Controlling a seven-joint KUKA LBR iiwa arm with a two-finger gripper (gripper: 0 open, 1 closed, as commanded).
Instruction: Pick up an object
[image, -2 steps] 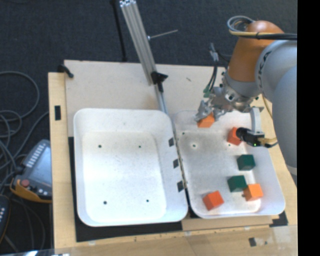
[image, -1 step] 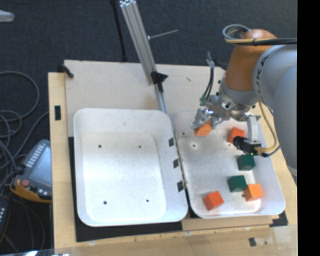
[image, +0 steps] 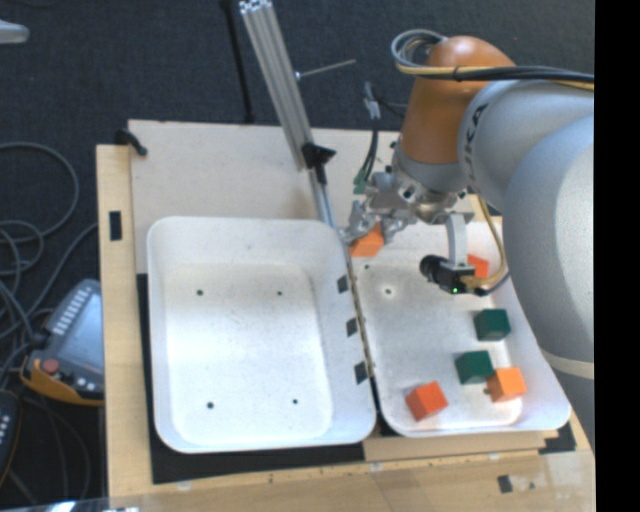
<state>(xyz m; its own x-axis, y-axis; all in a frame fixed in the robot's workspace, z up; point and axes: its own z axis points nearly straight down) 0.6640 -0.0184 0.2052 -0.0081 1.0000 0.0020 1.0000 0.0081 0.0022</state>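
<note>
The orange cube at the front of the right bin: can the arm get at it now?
Probably yes. The orange cube lies apart from the green cube in the shallow white right bin, open from above.

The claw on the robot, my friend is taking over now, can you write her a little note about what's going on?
Claw: raised over the top left corner of the right bin, an orange block between its fingers.
In the right bin: two green blocks, two more orange blocks, another orange piece near the arm.
Done: the pick looks made.
Left: keep hold; check it doesn't slip.
</note>
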